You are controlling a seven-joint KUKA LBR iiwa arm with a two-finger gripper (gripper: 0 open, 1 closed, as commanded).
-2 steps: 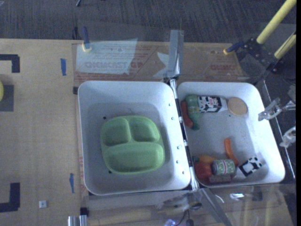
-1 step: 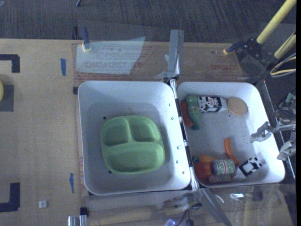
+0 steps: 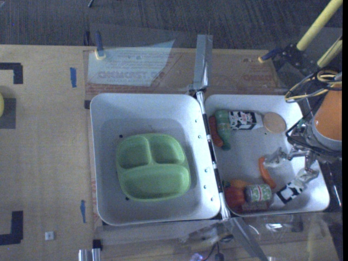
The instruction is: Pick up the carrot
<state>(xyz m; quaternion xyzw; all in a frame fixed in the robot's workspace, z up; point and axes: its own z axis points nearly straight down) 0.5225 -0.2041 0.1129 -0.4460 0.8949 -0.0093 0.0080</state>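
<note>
Wooden tabletop (image 3: 43, 162) bears two white bins. Left bin (image 3: 103, 200) holds a green divided plate (image 3: 153, 166). Right bin (image 3: 321, 200) holds the carrot (image 3: 265, 171) near its middle, a milk carton (image 3: 242, 119), a can (image 3: 258, 193) and a small cow-print box (image 3: 289, 191). Beside the carrot, the end effector (image 3: 293, 165) hangs with fingers apart, gripping nothing.

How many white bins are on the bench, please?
2. The left bin holds a green divided plate. The right bin holds the small food items, with the gripper above its right part.
</note>
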